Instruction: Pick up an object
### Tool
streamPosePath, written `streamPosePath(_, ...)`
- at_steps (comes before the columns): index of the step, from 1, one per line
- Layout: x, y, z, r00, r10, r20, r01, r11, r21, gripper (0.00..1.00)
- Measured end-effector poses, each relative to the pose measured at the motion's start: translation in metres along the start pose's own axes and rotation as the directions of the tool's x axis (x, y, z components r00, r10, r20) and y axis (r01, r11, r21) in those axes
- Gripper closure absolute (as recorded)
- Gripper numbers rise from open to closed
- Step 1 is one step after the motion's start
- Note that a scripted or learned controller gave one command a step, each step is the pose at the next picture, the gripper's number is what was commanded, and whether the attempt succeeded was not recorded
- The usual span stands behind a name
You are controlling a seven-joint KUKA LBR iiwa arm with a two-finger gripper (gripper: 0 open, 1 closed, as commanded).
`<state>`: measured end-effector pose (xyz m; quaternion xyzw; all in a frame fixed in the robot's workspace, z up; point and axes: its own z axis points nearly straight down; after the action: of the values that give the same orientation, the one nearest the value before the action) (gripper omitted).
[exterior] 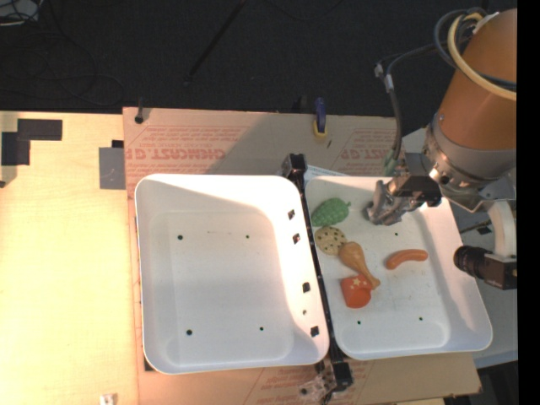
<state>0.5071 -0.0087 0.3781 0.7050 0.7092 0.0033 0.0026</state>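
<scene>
Camera view: the gripper [386,209] hangs over the upper middle of the right bin [460,332], above bare white floor, with nothing visible between its fingers; whether they're spread or closed I can't tell at this resolution. All candidate objects sit in that right bin, clustered toward its left wall. Nearest pick looks like the orange sausage-shaped piece [407,259], lying just below and slightly right of the gripper in the picture, long axis roughly left-right with a slight upward tilt at its right end, so I'd judge a grasp across its short width needs the fingers aligned up-down in the picture. The green leafy piece [330,212] is left of the gripper at about the same height, near the bin's left wall. Below it sits the round speckled cookie-like piece [329,240], touching or just beside the tan drumstick [357,261], whose long axis runs diagonally down to the right. The red tomato-like chunk [356,292] lies at the drumstick's lower end, touching it or nearly so; that crowding could foul a grasp there. Left bin [169,344] holds no objects. Writing: red print on the cardboard [211,146] under the bins reads mirrored or upside-down, not legible enough to call a brand.
</scene>
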Motion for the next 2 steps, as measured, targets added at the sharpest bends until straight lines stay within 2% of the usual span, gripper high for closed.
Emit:
streamPosePath(1,-0.053,-0.036,0.112,1.0,0.012,0.002,-0.012,1.0,0.024,1.0)
streamPosePath(2,-0.001,-0.03,0.018,1.0,0.001,-0.001,-0.001,1.0,0.002,1.0)
